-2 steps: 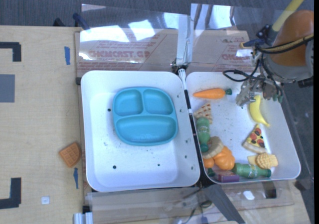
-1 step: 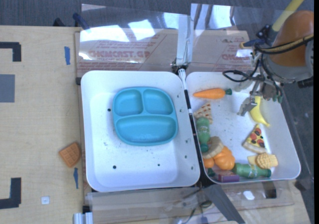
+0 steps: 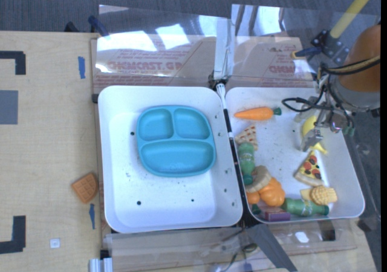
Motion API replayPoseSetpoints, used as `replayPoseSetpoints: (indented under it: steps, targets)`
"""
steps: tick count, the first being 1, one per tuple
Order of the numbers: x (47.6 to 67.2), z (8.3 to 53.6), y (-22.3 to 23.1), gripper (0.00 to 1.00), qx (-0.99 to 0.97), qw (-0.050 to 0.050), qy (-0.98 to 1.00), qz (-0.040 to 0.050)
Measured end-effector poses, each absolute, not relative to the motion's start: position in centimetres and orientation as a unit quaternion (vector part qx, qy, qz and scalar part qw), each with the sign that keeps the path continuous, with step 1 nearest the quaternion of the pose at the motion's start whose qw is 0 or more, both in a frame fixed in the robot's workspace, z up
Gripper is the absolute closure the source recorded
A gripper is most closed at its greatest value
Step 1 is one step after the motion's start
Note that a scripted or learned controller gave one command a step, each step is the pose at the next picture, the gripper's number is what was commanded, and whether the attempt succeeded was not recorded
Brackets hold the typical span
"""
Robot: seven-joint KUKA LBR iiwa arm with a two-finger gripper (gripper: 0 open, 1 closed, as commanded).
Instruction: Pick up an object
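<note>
My gripper (image 3: 312, 139) hangs low over the right side of the right bin (image 3: 351, 168), below the arm's orange band. A small yellow object (image 3: 309, 124) lies right beside it, touching or just under it; I cannot tell whether it is held. A pizza slice (image 3: 311, 168) lies just in front of the gripper. An orange carrot (image 3: 256, 113) rests at the bin's back left. Along the left and front of the bin are a cracker (image 3: 247, 136), a green bottle-like piece (image 3: 246, 159), an orange fruit (image 3: 273, 193), a green cucumber (image 3: 305, 207) and a yellow waffle piece (image 3: 323, 194).
The left bin (image 3: 115, 162) holds a blue divided plate (image 3: 175, 141). A brown waffle toy (image 3: 85, 187) lies on the wooden bench left of the bins. Clear plastic sheets stand behind both bins. Black cables dangle near the wrist (image 3: 302, 104).
</note>
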State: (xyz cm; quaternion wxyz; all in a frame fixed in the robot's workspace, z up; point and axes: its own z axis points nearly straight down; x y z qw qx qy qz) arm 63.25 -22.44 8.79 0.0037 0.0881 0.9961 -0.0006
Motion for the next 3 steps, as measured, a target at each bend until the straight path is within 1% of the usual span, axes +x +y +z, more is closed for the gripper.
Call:
replayPoseSetpoints:
  steps: [1, 2, 3]
  targets:
    - [59.6, 8.9, -20.9, 0.0, 0.145, 0.005, 0.989, -0.0002]
    - [60.1, 10.4, -21.0, 1.0, 0.144, 0.013, 0.99, -0.0017]
    - [60.0, 10.2, -20.9, 0.0, 0.144, 0.012, 0.99, -0.0015]
